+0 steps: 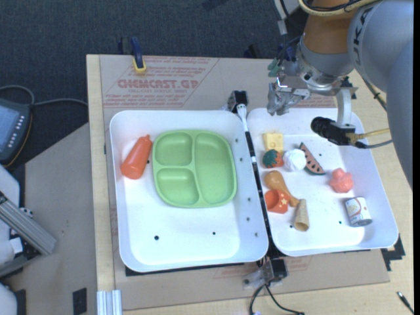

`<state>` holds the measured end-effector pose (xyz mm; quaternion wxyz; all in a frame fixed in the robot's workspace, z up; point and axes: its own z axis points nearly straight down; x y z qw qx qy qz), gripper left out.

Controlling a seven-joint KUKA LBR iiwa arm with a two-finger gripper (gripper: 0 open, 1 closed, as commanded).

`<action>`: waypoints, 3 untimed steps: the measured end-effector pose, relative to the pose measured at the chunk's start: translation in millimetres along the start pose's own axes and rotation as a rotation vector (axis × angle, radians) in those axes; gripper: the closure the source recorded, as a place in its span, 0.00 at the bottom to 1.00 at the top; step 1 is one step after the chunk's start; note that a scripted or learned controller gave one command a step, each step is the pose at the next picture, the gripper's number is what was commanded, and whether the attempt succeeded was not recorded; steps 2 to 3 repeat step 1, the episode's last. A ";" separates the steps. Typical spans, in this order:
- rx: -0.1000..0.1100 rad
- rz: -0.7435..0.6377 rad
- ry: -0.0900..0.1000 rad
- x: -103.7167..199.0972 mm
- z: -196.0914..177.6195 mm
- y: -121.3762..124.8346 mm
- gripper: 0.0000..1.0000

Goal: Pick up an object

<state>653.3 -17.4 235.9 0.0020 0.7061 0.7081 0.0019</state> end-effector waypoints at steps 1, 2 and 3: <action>0.009 0.002 0.000 6.8 20.3 -1.0 1.00; 0.009 0.002 0.000 6.8 20.3 -1.0 1.00; 0.009 0.002 0.000 6.8 20.3 -1.0 1.00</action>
